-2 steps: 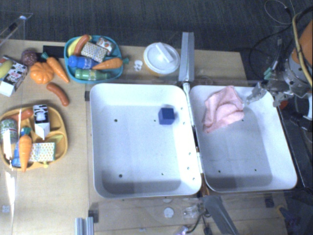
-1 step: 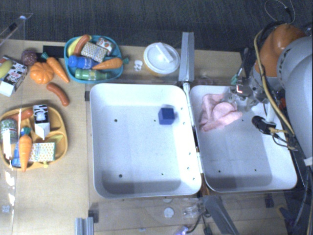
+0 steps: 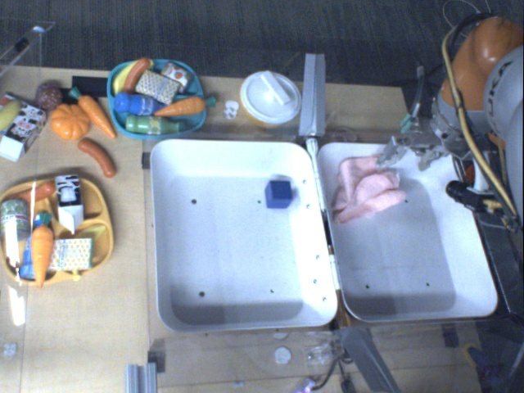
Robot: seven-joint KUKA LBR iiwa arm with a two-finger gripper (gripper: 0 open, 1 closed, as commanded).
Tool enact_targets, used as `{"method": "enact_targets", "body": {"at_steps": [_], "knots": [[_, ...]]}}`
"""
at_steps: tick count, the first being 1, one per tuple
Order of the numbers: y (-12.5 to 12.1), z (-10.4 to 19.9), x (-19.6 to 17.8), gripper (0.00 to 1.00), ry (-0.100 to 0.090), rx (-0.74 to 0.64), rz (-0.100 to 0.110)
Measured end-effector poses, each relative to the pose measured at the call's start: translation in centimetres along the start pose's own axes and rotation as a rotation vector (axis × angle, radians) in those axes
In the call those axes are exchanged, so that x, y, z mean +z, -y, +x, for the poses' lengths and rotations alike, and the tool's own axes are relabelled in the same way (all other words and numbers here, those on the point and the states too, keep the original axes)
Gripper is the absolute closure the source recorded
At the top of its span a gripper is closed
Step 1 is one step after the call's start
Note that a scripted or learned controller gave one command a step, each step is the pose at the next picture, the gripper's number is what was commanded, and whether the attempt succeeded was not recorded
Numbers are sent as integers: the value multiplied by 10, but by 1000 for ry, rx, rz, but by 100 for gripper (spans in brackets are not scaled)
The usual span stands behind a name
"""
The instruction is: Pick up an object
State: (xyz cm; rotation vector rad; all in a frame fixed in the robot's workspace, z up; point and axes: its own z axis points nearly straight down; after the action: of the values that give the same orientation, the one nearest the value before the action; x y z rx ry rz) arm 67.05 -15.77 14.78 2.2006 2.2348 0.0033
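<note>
A small blue cube [image 3: 279, 192] rests in the left bin [image 3: 205, 301], near its upper right. A crumpled pink cloth [image 3: 366, 188] lies in the upper left of the right bin [image 3: 426, 301]. My gripper [image 3: 408, 155] hovers at the back of the right bin, just right of and above the cloth. Its fingers are spread open; the left fingertip [image 3: 389, 155] is close to the cloth's top edge. Nothing sits between the fingers.
A metal divider [image 3: 311, 97] stands behind the seam between the bins. Beside it sits a white lidded bowl [image 3: 270, 97]. To the left are a blue basket [image 3: 155, 97] and a yellow tray [image 3: 57, 232] of toy food, with loose toy vegetables [image 3: 82, 121].
</note>
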Motion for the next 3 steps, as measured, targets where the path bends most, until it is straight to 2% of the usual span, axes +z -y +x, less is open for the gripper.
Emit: {"method": "enact_targets", "body": {"at_steps": [1, 2, 3], "knots": [[-2, 28, 58, 0, 0, -78, -8], [-2, 32, 57, 0, 1, -62, -8], [-4, 34, 46, 100, 0, -67, -13]]}}
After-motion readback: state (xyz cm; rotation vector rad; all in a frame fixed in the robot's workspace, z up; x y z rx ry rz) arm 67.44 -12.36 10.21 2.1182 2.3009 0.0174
